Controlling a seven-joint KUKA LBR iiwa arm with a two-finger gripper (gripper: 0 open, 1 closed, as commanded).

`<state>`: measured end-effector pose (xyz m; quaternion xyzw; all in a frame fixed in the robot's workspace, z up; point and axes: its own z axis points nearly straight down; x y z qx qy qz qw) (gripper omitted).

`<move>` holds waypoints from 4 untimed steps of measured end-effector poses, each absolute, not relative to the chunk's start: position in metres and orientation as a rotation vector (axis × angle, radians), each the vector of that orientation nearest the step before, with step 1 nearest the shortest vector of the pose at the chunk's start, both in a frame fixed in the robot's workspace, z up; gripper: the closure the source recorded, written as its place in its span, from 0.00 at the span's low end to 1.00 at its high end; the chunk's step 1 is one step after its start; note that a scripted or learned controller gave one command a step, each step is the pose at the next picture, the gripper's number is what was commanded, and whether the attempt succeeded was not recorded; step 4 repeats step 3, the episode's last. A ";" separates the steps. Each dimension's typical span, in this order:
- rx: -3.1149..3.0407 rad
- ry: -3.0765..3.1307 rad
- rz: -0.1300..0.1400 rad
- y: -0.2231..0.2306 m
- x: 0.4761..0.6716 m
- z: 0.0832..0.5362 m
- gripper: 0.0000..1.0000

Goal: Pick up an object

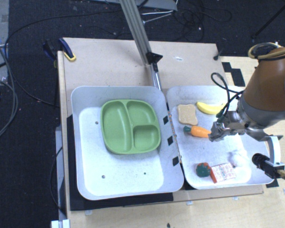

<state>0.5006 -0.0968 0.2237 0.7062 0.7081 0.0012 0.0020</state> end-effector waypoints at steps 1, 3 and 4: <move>2.211 2.229 0.004 -0.040 0.525 0.231 1.00; 2.212 2.230 0.004 0.063 0.563 0.223 1.00; 2.212 2.230 0.004 0.063 0.563 0.223 1.00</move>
